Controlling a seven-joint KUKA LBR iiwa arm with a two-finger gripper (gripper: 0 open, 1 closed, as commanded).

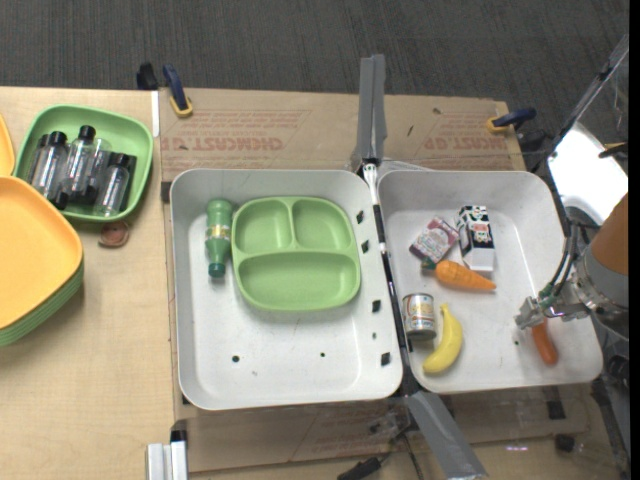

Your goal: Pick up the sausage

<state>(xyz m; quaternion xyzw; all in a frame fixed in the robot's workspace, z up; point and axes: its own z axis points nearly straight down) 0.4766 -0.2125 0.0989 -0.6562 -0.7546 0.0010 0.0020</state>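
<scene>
At the lower right of the frame the pincer [532,317] hung low over the right bin [520,368], right above the sausage [544,346], a small reddish piece lying near that bin's right wall. I could not tell whether it was released or clenched, and nothing showed the sausage gripped; it seemed poised there for the grab. That bin also held one carrot [466,276], one banana [445,341], one can [420,316], one pouch [435,238] and one small carton [478,236], loosely scattered, probably as distractors. The left bin [290,368] held one green tray [296,252] and one green bottle [217,236] beside it. On the tabletop [90,388] at upper left, a green dish [88,164] kept several vials together.
</scene>
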